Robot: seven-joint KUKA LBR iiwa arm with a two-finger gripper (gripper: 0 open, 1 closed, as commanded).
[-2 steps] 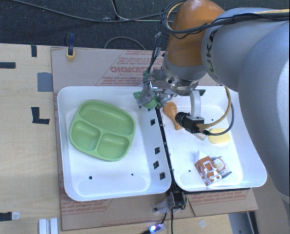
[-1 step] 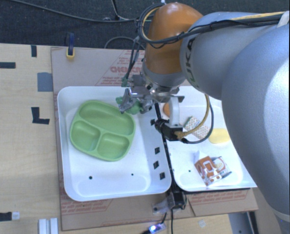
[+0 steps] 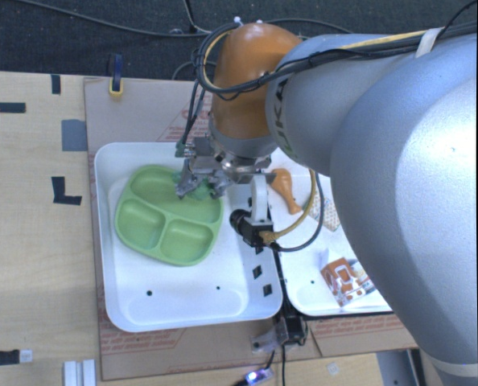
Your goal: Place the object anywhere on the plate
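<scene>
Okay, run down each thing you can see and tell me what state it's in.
Green three-compartment plastic plate: flat in the left white bin, nothing visible in its compartments.
Gripper: low over the plate's upper right rim.
Orange drumstick-shaped toy: lying in the right bin.
Small orange-and-white printed packet: lying in the right bin.

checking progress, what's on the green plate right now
Its three compartments look bare. The claw sits over the green plate at its far right rim, covering that patch, so anything beneath it is hidden.

Grey arm (image 3: 384, 151), orange band (image 3: 247, 79), black cables (image 3: 291, 240), metal fingers (image 3: 192, 182)
</scene>
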